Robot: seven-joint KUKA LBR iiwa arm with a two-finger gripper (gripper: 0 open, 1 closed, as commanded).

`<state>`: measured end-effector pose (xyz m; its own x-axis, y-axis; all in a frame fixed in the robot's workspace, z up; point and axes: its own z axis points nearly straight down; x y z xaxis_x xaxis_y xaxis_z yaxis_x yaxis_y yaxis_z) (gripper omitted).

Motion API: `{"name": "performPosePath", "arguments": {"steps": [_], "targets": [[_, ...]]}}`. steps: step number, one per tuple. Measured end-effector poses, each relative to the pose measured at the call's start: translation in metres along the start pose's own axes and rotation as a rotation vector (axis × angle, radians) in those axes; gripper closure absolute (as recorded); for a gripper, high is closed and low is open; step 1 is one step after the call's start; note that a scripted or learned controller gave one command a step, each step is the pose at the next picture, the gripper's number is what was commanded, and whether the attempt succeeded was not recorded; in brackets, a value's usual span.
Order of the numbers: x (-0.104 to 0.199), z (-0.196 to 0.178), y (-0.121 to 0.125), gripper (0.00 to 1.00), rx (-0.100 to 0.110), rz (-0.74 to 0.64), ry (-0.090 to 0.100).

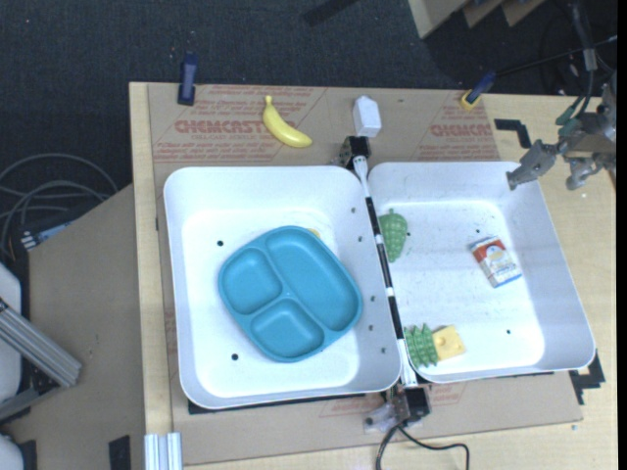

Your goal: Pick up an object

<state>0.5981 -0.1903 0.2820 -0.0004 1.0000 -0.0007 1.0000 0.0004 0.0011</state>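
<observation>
End effector [554, 163] at right bin's [549, 262] far right corner, fingers spread, nothing between them. Red-white carton [495, 260] nearer camera, just left; yellow block [447, 342] further left.

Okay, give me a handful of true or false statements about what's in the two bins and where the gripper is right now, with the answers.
1. The blue divided plate lies in the left bin. True.
2. The banana lies inside the right bin. False: it lies on the bench behind the left bin.
3. The gripper is at the right bin's far right corner. True.
4. The small red and white carton sits on the plate. False: it lies in the right bin.
</observation>
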Motion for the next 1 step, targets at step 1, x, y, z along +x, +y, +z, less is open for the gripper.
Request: {"name": "performPosePath", "arguments": {"steps": [1], "targets": [[-0.0249, 0.1382, -0.0147, 0.00, 0.005, 0.002, 0.002]]}}
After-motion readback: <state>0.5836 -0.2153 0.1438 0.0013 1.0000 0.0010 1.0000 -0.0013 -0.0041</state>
